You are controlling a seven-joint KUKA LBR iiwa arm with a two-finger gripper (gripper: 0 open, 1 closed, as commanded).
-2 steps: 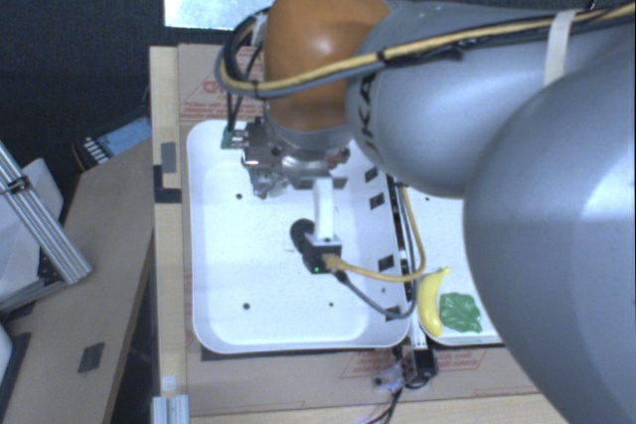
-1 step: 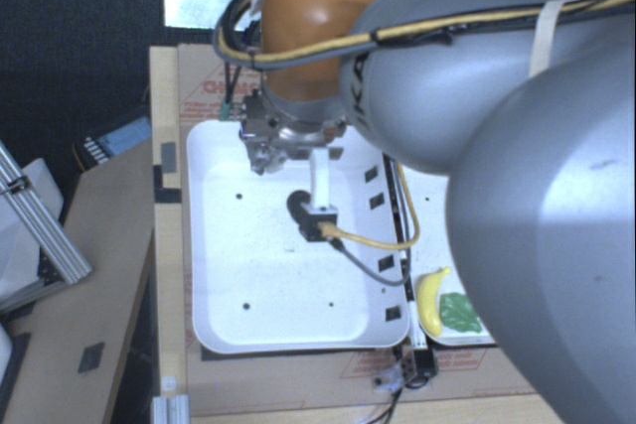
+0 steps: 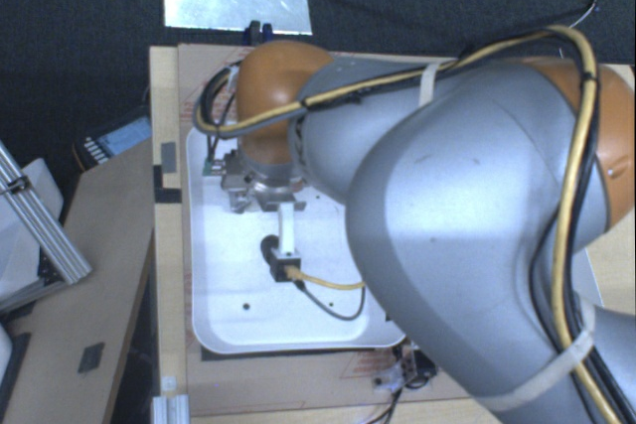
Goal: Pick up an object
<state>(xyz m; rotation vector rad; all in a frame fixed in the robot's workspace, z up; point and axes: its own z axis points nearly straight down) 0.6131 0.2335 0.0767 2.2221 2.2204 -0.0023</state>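
Tool is hanging low over the shallow white plastic bin, its opening impossible to tell, probably risking scraping the bin floor or closing on nothing.

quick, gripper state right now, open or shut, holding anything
gripper: cannot be told, open or closed; the arm's own wrist covers it from above. It hangs over the left bin, and no held thing is visible.

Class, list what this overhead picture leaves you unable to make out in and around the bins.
In the camera view:
1. Left bin: far end under the orange band, right side under the grey arm.
2. Dark specks on its floor: too small to identify.
3. Anything right of it: covered by the arm.
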